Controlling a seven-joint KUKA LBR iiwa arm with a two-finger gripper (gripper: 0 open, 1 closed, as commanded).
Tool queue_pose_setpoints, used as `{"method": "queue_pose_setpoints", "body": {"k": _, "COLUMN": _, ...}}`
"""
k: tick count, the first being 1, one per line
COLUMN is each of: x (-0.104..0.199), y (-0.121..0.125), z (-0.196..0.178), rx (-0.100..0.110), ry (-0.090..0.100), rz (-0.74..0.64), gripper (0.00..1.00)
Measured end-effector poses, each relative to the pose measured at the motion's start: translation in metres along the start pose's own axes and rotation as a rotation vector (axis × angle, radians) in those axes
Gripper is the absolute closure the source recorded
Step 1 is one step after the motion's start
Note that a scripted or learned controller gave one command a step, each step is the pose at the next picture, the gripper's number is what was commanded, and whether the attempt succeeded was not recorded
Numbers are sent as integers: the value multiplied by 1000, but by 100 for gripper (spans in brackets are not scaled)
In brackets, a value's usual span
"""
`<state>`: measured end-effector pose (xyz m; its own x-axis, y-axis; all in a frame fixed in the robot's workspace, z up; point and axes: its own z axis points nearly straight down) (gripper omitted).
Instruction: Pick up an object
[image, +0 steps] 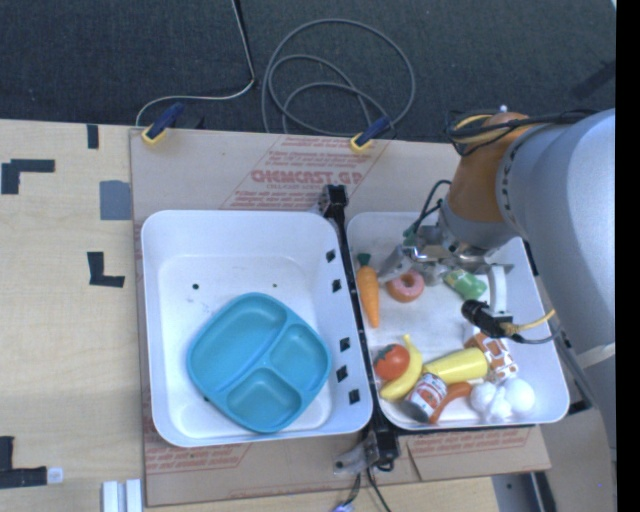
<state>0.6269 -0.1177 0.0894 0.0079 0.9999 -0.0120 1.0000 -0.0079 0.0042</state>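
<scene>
My gripper (418, 251) hangs low over the back part of the right bin (548, 352), under the orange band of the arm. Just in front of it lies a pink donut (405, 288), with an orange carrot (368, 295) to the left along the bin's wall and a green piece (466, 284) to the right. Nearer the front are a red tomato (391, 359), a yellow banana (404, 375), a yellow block (457, 364), a small can (429, 396) and white egg-like pieces (503, 398). I see nothing held by the gripper.
The left bin (165, 260) holds a blue divided plate (260, 362). A black divider (345, 290) runs between the bins. Cables (340, 85) loop on the dark floor behind the bench. The arm's grey body (570, 200) covers the right bin's far right side.
</scene>
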Motion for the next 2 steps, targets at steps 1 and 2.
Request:
{"method": "queue_pose_setpoints", "body": {"k": 1, "x": 5, "y": 3, "z": -1, "rx": 0, "ry": -11, "rz": -1, "gripper": 0}}
{"method": "queue_pose_setpoints", "body": {"k": 2, "x": 8, "y": 4, "z": -10, "rx": -5, "ry": -6, "rz": -2, "gripper": 100}}
